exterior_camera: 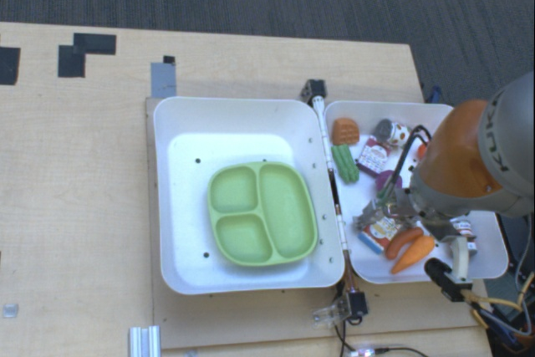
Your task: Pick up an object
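Observation:
The right bin [499,265] holds several small toys. A brown bun [345,130] and a green pickle [345,164] lie near its left wall, with a red-and-white packet [373,155] and a purple piece [387,180] beside them. Two orange carrots [410,249] and a small blue-edged carton [377,235] lie at the front. My gripper [383,213] hangs low over the carton and carrots, right above or touching them. The arm's orange band [456,155] hides the bin's right half.
In the left bin [180,180] lies a green three-part plate [262,213]. A grey-and-white toy [389,130] sits at the back of the right bin. A metal clamp [314,89] stands between the bins at the far edge.

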{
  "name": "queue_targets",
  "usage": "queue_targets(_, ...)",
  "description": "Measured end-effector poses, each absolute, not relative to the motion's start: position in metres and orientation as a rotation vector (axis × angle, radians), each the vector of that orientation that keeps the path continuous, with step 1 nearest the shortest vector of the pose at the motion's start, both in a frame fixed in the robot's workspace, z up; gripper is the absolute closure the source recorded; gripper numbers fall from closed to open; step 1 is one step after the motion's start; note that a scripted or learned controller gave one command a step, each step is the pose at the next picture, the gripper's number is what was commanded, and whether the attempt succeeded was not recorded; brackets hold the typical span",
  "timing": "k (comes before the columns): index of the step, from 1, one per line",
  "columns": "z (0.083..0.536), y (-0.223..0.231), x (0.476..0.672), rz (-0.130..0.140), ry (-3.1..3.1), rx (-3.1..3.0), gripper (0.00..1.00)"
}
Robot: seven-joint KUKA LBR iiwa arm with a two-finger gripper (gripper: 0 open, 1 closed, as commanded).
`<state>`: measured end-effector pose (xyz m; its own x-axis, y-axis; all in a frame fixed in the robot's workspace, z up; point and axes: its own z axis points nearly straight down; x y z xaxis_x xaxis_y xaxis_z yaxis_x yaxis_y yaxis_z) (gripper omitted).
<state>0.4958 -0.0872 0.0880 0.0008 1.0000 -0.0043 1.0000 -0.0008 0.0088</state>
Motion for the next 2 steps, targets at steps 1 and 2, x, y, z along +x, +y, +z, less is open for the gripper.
queue_targets(1, 0.099, -0.086, 0.498, 0.012, 2.216, 2.210, 1.00)
queue_targets(2, 0.185, -0.025, 0.520, 0.005, 2.225, 2.215, 1.00)
